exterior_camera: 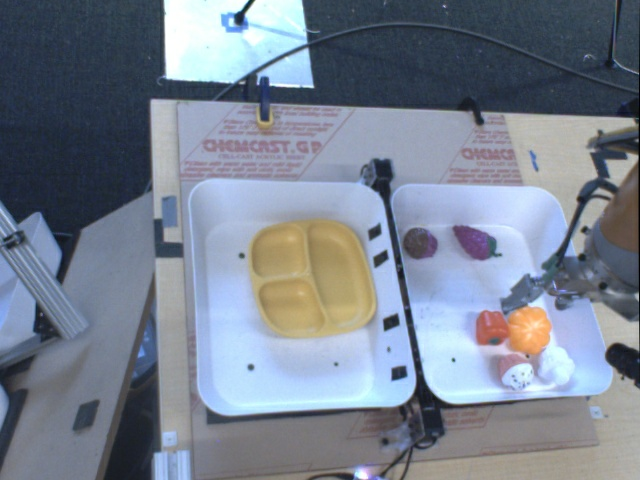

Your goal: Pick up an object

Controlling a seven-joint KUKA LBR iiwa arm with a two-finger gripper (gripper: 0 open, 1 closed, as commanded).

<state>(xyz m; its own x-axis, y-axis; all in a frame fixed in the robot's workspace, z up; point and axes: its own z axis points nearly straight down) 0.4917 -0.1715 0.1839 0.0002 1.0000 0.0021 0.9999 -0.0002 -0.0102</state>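
1. Landmark: the right-hand shallow white plastic bin [470, 200]. Everything below is placed against it.
2. Left of it, in the twin left-hand white bin [215, 268], a yellow three-compartment plastic plate [312, 276] is seen lying flat. It is not a likely target.
3. Near the landmark's far-left corner, a small dark-red round berry toy [420, 243] and a purple elongated fruit toy [477, 241] are seen, just apart from each other and well apart from the rest.
4. Toward its near-right corner a tight cluster is seen: small red-orange pepper toy [490, 328], round orange pumpkin-like toy [529, 329], white spotted mushroom toy [516, 373], white lumpy toy [555, 365]. These are touching or nearly so.
5. The two-finger grey gripper [528, 292] is seen over the landmark's right side, just above the pumpkin toy. Its opening cannot be told at this resolution; nothing is seen held.
6. Judgement: the pumpkin toy is the likely pick. The descent should be centred on it, with clearance from the pepper toy, since crowding could deflect a finger.
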